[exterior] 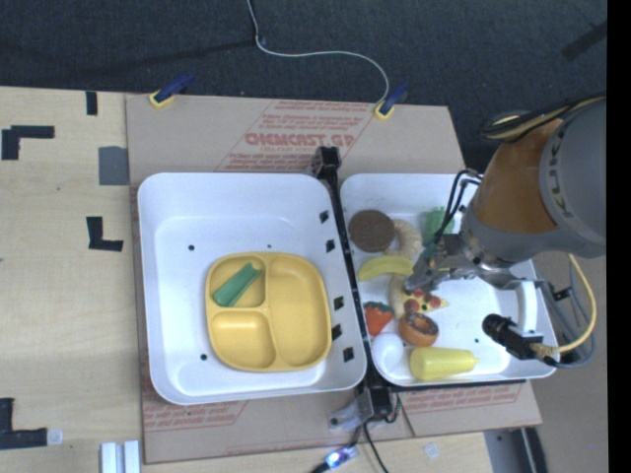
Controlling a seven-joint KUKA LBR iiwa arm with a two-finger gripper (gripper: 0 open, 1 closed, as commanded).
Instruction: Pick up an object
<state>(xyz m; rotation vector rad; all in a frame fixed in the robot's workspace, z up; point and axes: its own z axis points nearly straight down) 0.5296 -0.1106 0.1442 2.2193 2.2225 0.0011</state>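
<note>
My gripper [426, 276] reaches down into the right bin [513, 361], over a cluster of toy foods. Right under it lie a yellow banana [385, 267] and a small mixed-colour piece [426, 304]. A brown round cookie [372, 229] sits at the back left of that bin, with a green item [435, 223] beside the arm. A red-orange piece [380, 317], a brown-red piece [418, 329] and a yellow lemon-shaped toy [443, 363] lie toward the front. The gripper's tips are lost among the items.
The left bin [177, 215] holds a yellow divided plate [286, 313] with a green block [237, 284] in its upper left compartment. A black divider [340, 254] runs between the bins. A white cable [296, 52] crosses the dark floor behind.
</note>
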